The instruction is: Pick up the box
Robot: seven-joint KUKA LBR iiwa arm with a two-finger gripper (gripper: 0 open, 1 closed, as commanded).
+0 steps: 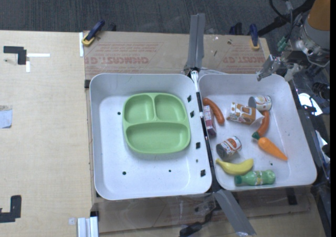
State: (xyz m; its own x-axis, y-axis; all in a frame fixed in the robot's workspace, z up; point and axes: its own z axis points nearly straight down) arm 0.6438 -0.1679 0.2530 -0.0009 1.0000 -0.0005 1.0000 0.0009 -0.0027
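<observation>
The box (244, 114) is a small orange-and-white carton lying on its side in the upper middle of the right bin (300, 141). A silver can (261, 103) touches its upper right corner, and a red chili (263, 124) lies just to its right. My gripper (270, 68) hangs over the bin's far right corner, above and to the right of the box and well apart from it. Nothing shows in the gripper.
The right bin also holds a sausage (214, 110), a second can (229, 147), a carrot (272, 148), a banana (234, 166) and a green bottle (255, 178). A green divided plate (156, 123) lies in the left bin (105, 173). Cables and clamps crowd the far right.
</observation>
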